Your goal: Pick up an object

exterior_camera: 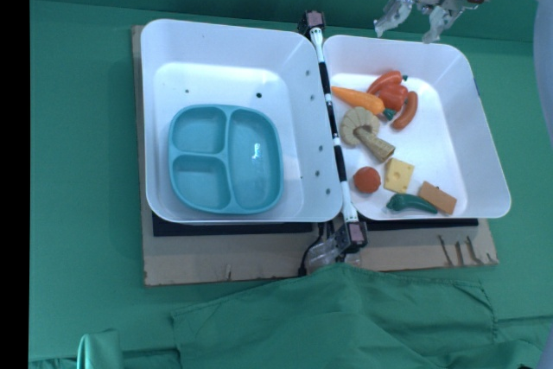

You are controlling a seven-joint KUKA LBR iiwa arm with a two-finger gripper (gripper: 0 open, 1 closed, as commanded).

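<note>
Nearest the cam there's a rumpled green cloth (346,320) bunched over the bench's front edge, then the cardboard sheet (216,259) both bins sit on.

Left bin (220,43) has a teal divided plate (226,159), three compartments, lying a bit toward its front left corner.

Right bin (484,151) is where the pickable stuff is, all toy food. Front edge: green chili pepper (411,203) right up against an orange-brown block (437,197), could be touching. Just behind them a yellow cheese wedge (399,174) and a small red tomato (366,179) near the divider side. Middle: tan mushroom (365,130), lying tilted. Toward the back: carrot (358,100), red bell pepper (389,88) and a sausage (404,110), packed tight, pepper wedged btw the other two.

Gripper (413,20) hangs above the right bin's back edge, fingers (390,15) spread wide apart, nothing btw them. So imo the pick hasn't started, it's up high w/ no target obviously chosen.

What could go wrong: if it drops straight down from there it's prob going to meet the back rim or wall rather than a toy. And the nearest items are that carrot/pepper/sausage clump, so a finger could land on a neighbour and shove things around, or grab two at once. Round stuff like the tomato could squirt out when the fingers close. Cheese wedge looks like the safest bet, it's got space around it.
</note>
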